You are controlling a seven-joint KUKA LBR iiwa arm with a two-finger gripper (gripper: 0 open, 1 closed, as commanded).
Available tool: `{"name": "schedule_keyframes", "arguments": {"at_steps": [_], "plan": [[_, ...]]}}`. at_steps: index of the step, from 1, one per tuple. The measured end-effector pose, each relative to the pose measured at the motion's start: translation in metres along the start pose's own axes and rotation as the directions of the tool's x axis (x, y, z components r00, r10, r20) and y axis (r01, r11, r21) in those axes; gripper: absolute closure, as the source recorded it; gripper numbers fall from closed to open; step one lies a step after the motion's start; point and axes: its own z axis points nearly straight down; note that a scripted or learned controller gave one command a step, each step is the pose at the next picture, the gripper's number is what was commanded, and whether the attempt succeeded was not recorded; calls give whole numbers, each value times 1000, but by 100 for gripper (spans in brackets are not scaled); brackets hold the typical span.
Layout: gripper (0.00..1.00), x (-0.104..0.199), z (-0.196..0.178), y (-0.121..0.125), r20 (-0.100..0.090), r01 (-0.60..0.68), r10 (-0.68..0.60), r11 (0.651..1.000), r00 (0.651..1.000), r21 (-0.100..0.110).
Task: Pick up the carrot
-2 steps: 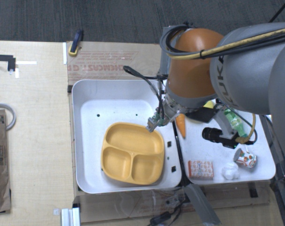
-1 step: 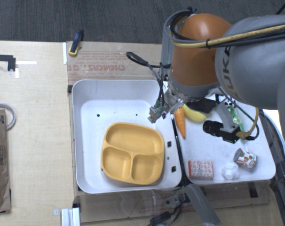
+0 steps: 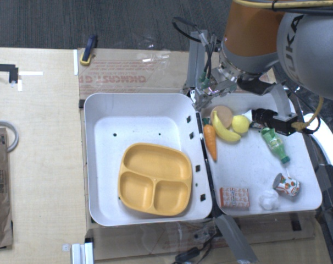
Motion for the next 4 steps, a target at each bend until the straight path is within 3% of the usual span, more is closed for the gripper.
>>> {"name": "schedule_keyframes", "arguments": {"at_steps": [1, 2, 3, 4], "plan": [[100, 38, 123, 14, -2, 94, -94, 996, 996, 2], [100, 16, -13, 15, 0, 107, -107, 994, 994, 0], [100, -67, 124, -2, -2, 210, -210, 978, 978, 1], [100, -30, 124, -38, -2, 472, -472, 881, 881, -1]]}}
